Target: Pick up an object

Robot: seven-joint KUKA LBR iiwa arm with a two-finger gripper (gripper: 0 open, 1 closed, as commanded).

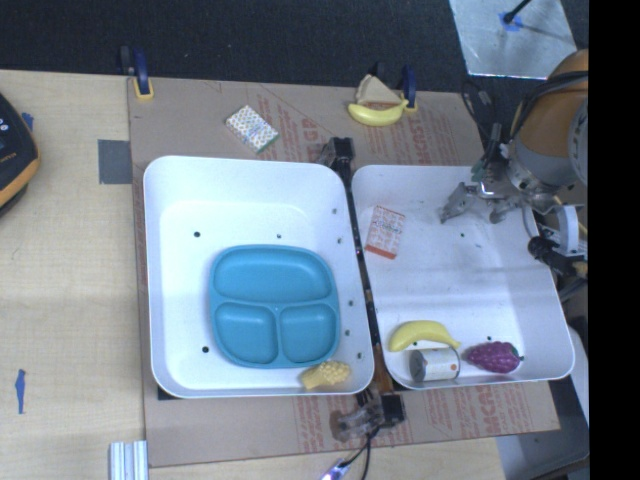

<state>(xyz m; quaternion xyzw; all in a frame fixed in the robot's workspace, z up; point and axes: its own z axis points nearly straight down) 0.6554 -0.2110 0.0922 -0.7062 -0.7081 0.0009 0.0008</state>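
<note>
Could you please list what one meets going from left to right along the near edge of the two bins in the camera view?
Yellow corn piece → banana → small can → purple grapes.

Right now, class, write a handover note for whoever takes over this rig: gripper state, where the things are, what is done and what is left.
Gripper: open, holding nothing, over the upper right part of the right bin.
Right bin: red and white card near its upper left corner; banana, small can and purple grapes along its near edge.
Left bin: blue divided plate, yellow corn piece at its near edge.
Done: nothing picked.
Left: grasp and lift one object.
</note>
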